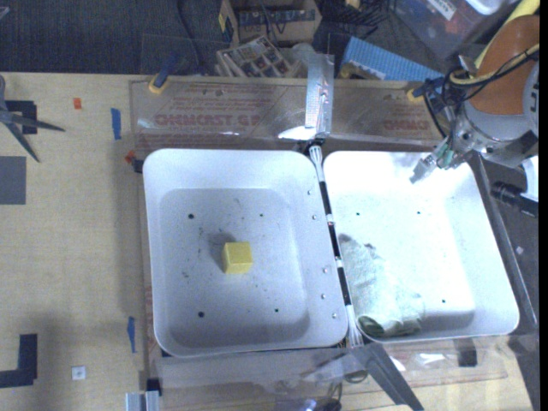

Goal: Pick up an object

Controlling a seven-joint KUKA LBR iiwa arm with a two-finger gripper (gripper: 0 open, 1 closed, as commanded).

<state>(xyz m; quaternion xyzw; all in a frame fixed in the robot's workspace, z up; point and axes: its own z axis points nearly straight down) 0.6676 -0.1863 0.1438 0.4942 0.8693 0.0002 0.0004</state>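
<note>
Yellow block (pixel 238 257) lay near the middle of the left bin (pixel 163 229), well apart from the gripper (pixel 425 168) poised over the right bin's (pixel 479 255) far edge; whether its jaws were spread could not be told. Judged an approach step; next, reach across and descend. A rolled cloth (pixel 377 294) lay along the right bin's left wall.

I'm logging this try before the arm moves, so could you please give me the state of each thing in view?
yellow block: lying loose near the middle of the left bin.
rolled white cloth: lying along the right bin's left wall, one end at the near corner.
gripper: above the right bin's far edge, holding nothing visible.
</note>
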